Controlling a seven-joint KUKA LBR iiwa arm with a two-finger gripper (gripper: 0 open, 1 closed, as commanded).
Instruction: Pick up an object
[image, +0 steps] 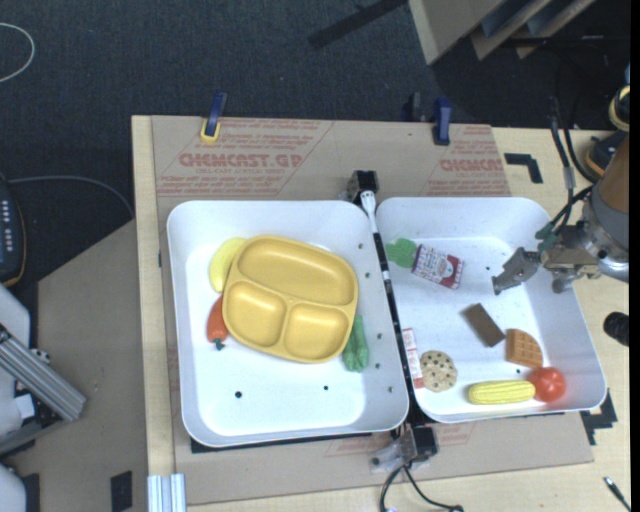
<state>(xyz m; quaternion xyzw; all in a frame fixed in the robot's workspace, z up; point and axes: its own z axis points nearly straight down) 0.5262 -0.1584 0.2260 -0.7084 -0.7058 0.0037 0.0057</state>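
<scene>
My gripper (538, 274) hangs over the right side of the right bin (470, 222), fingers spread and open with nothing between them. Below and left of it lie a brown chocolate bar (484, 325) and a waffle piece (522, 347). Along the bin's front are a cookie (437, 370), a yellow corn cob (500, 392) and a red tomato (548, 383). A green-capped packet with a red and white label (432, 263) lies to the gripper's left.
The left bin (290, 405) holds a yellow divided plate (288, 298), with a yellow fruit (224, 262) and a red-orange pepper (217, 325) at its left and a green vegetable (355, 346) at its right. Clamps and cables line the bench edges.
</scene>
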